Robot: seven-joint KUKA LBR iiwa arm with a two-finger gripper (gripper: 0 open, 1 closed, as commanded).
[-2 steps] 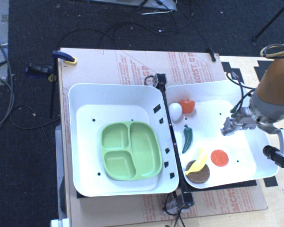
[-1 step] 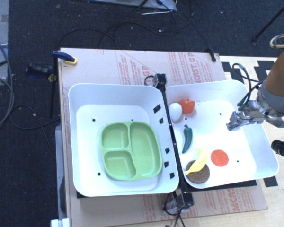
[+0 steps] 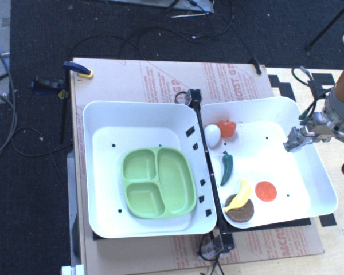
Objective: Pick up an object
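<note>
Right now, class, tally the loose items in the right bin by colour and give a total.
Red or orange: 2, tomato-like piece, round disc
White: 1, egg
Green: 1, pepper
Yellow: 1, banana
Brown: 1, round cookie
Total: 6

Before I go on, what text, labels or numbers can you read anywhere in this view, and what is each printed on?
Red print on the cardboard sheet behind the bins: upside down and blurred, not readable.
Red print on the cardboard's front right corner: partly covered and blurred, not readable.
Black-and-white squares on the bench at the right: a pattern, no letters.
Green divided tray, bins and food items: no text visible.
</note>
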